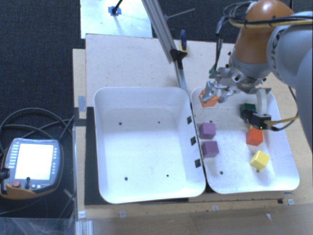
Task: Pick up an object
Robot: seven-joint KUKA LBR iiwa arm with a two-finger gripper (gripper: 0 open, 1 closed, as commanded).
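My gripper [211, 95] hangs over the far left corner of the right bin [288, 180]. A small orange block [209, 101] sits between its fingertips, and the fingers are shut on it. Below it in the same bin lie two purple cubes [207, 129] [210, 148] near the left wall. An orange-red cube [254, 137] and a yellow cube [259, 159] lie toward the right side. A dark green block [247, 107] lies at the back, partly hidden by the arm's black fitting.
The left bin [102, 131] stands beside the right one, their walls touching in the middle. A slanted metal bar [161, 28] crosses the bench behind the bins. A teach pendant [32, 168] lies at the far left, off the bench.
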